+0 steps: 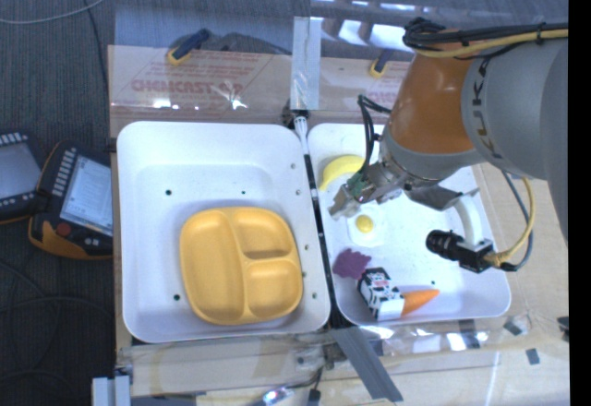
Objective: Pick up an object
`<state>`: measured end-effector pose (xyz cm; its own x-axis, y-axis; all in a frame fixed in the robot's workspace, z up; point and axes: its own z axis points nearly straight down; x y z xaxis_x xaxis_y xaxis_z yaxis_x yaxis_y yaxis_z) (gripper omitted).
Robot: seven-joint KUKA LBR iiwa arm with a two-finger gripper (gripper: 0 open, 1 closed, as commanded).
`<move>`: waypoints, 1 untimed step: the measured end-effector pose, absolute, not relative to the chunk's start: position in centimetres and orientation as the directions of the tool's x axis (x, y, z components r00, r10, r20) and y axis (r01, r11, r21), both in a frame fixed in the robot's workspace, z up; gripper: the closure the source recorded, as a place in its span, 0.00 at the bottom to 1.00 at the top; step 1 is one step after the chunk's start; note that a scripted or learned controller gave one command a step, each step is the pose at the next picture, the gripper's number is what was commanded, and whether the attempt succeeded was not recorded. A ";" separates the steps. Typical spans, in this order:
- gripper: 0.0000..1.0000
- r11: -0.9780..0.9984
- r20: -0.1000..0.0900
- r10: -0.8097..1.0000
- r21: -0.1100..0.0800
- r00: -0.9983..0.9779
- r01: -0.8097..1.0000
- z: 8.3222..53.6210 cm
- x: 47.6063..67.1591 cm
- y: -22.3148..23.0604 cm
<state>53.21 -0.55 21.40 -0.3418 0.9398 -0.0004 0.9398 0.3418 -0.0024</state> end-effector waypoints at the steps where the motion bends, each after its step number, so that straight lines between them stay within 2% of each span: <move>1: 1.00 0.704 -0.002 0.710 -0.001 -0.704 0.710 23.3 49.6 -8.2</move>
